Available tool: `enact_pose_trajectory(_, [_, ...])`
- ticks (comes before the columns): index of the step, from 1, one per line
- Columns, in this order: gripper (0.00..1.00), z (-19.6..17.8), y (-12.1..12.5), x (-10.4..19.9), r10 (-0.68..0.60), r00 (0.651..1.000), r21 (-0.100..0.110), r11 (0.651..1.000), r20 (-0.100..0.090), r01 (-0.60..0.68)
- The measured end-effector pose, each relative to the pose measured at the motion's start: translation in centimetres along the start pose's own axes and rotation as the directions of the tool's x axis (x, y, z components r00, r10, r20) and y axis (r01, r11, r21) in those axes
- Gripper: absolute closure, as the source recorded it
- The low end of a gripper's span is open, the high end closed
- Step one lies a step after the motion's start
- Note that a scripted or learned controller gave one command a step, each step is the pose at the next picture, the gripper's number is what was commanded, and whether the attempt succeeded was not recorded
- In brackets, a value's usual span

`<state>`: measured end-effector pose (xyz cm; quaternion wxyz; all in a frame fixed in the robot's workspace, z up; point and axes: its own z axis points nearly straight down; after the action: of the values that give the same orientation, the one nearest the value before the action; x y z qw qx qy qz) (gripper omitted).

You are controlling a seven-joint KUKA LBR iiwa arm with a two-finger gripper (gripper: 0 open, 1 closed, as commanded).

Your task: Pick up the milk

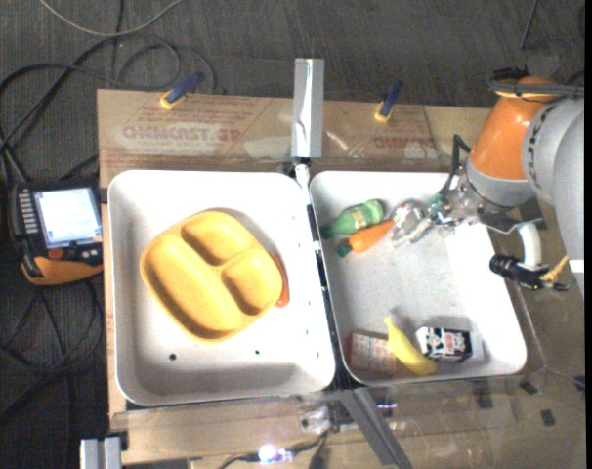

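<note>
Right bin (501, 291): milk (444, 343) near the front wall, lying just beside a banana (408, 348) and a brown packet (371, 353); carrot (366, 237) and green bottle (355, 217) at the back left. Gripper (410, 225) low over the bin's back, next to the carrot tip, well apart from the milk; jaw state cannot be told. Left bin (130, 262): yellow divided plate (213, 274).

A robot lab: bench (130, 115) with cables (71, 27) and teach pendant (63, 218)

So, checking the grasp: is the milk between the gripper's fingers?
No, the milk lies near the right bin's front edge, apart from the gripper by the carrot.
</note>
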<state>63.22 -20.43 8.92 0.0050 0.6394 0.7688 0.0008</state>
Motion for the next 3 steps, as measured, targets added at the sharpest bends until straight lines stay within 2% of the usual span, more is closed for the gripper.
enact_pose_trajectory(1, [0.00,-9.7,0.9,-1.0,-0.068,0.998,0.006,0.998,-0.006,0.068])
enact_pose_trajectory(2, [0.00,-0.3,3.1,-1.7,-0.189,0.982,0.013,0.982,-0.020,0.189])
enact_pose_trajectory(3, [1.00,-1.4,3.3,-1.8,-0.189,0.982,0.006,0.982,-0.008,0.189])
